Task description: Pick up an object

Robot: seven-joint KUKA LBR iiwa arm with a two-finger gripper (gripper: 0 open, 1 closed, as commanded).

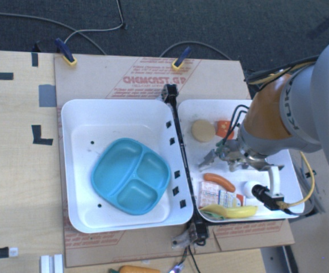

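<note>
My gripper (209, 157) hangs mid-right over the hotdog (219, 182); I cannot tell the jaws' state. I'd judge it light, slippery; grip mid-length.

Dark carpet (209, 16), pale wooden bench (16, 175), cardboard sheet (147, 78)

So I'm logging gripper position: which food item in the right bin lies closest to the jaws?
The round tan cookie, just up-left of the gripper. The hot dog sits slightly farther; the banana lies at the near rim.
</note>
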